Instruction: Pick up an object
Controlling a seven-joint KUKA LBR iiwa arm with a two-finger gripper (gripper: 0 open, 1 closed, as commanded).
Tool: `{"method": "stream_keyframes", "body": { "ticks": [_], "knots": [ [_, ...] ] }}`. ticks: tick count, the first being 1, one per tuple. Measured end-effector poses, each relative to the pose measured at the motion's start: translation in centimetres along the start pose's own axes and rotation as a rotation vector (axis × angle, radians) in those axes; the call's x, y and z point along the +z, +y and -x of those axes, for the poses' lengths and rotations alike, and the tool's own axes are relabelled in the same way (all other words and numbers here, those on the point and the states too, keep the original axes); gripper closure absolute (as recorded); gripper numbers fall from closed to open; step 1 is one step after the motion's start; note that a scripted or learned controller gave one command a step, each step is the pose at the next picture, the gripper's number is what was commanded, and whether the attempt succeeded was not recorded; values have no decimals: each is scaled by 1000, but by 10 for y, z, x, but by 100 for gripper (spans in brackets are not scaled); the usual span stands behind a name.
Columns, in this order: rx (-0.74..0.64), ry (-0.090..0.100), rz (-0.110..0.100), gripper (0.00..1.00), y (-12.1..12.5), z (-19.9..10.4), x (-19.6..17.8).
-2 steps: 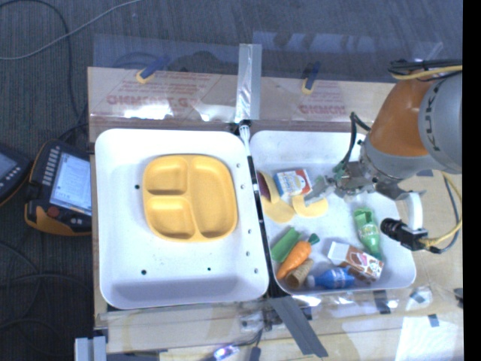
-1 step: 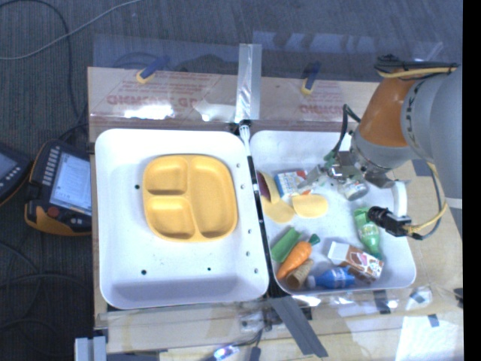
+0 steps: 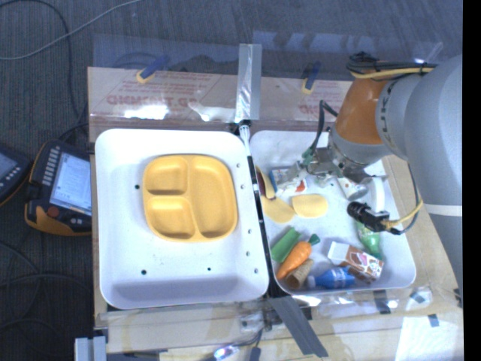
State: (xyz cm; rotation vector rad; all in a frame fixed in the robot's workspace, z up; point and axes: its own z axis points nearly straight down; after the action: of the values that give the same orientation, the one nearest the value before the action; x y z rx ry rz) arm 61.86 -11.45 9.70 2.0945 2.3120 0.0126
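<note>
My gripper (image 3: 294, 177) hangs low in the right bin (image 3: 402, 273); I cannot tell its finger state. The carrot (image 3: 295, 256) lies near the front wall; a yellow tray (image 3: 189, 196) occupies the left bin (image 3: 120, 277).

A dark grey ribbed carpet (image 3: 188, 10) covers the floor across the top and left of the frame. A thin pale cable (image 3: 71, 28) loops over it in the upper left. At the left edge lies a handheld control pendant (image 3: 60, 190) with an orange and black casing and a lit screen. A brown cardboard sheet (image 3: 173, 96) with red print lies under clear plastic film along the bench's far side, pinned with blue and yellow clips (image 3: 150, 70). Light glares off the film.
</note>
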Motion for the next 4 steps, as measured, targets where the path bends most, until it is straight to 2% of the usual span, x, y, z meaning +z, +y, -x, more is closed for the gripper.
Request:
{"method": "stream_keyframes", "body": {
  "ticks": [1,2,3,4],
  "knots": [
    [-6,5,-4,0,-58,-4,3],
    [35,16,-21,0,-71,57,-15],
    [143,4,-11,0,1,9,7],
    [125,6,-12,0,4,21,8]
  ]
}}
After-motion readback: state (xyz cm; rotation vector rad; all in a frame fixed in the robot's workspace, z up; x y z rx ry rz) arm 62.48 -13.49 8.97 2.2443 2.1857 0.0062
